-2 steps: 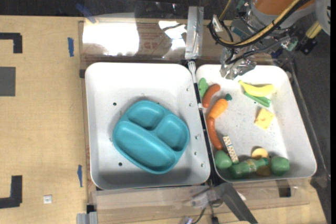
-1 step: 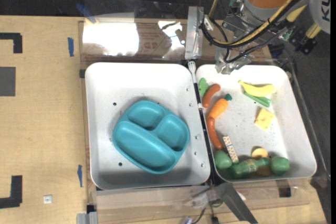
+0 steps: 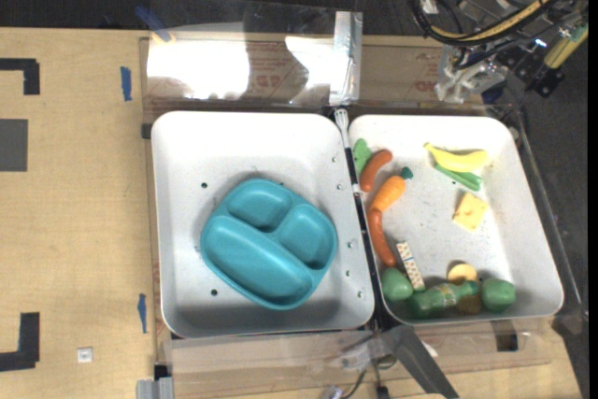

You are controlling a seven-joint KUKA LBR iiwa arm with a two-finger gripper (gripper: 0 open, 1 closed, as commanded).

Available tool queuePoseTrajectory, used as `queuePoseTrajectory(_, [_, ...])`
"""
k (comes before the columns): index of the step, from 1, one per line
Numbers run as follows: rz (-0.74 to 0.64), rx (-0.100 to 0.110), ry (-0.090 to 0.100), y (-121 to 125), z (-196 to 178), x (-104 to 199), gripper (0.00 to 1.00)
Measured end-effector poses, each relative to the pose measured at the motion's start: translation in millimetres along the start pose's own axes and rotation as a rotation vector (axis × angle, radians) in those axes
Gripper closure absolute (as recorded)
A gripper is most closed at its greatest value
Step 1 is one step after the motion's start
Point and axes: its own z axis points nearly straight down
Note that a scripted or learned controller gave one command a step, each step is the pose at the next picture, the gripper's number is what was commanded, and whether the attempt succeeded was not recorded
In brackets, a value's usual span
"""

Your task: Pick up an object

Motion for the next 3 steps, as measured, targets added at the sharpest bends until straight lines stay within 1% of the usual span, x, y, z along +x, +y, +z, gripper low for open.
queuePoseTrajectory(1, [-0.201,-0.012,0.005,25.0,57.9,15.7,1.0])
queuePoseTrajectory(2, [-0.189,-0.007,0.001,4.7,39.6,-4.8,1.0])
queuePoseTrajectory(3, [-0.299,-0.01,0.002,65.1,36.3,-9.9,1.0])
